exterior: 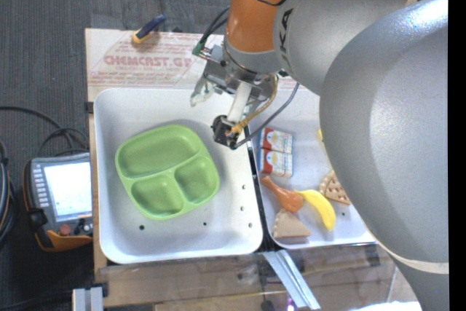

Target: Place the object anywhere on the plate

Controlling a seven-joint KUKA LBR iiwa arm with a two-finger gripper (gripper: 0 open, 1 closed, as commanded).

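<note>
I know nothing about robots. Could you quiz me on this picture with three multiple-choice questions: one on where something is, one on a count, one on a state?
1. Where does the banana lie?
A. in the left-hand bin
B. in the right-hand bin
C. on the floor

2. How many compartments has the green plate?
A. two
B. three
C. five

3. How does the green plate lie?
A. right way up
B. upside down
C. on its edge

Answers:
1 B: it rests on the white floor of that bin.
2 B: one long section and two smaller ones show.
3 A: its hollows face upward.
</note>
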